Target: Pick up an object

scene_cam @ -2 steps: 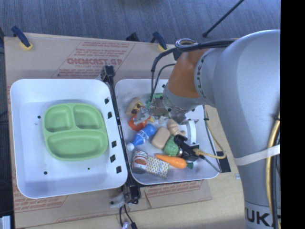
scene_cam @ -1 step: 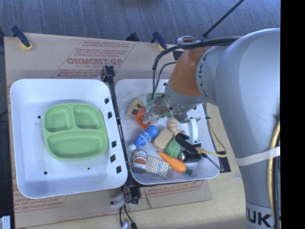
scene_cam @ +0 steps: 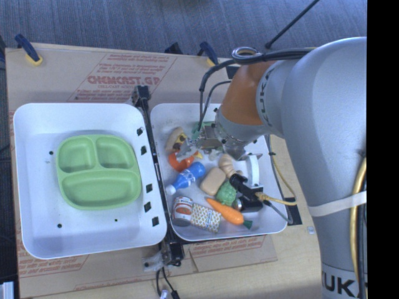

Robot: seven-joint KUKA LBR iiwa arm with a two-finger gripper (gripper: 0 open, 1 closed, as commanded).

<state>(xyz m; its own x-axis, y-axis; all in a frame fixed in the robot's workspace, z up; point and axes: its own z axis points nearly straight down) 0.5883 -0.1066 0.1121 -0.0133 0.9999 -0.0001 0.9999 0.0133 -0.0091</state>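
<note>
Objects are lying heaped in the right bin (scene_cam: pixel 274 226): a smooth orange carrot (scene_cam: pixel 225 212), a blue bottle (scene_cam: pixel 187 177), a patterned can (scene_cam: pixel 198 215) and a tan rounded block (scene_cam: pixel 213 180). Gripper (scene_cam: pixel 201 143) is hanging low over the heap's upper left; whether it is gripping anything I cannot tell. A green moulded divided plate (scene_cam: pixel 98 170) is sitting in the left bin (scene_cam: pixel 31 223).

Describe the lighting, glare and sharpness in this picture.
Camera view: even, bright light; the left bin looks nearly washed out, with soft shadow along its inner walls. The green tray is crisp enough to show its three compartments. The arm, close to the lens, looks soft and carries a pale sheen. The gripper is a small, dark jumble among the toys.
</note>
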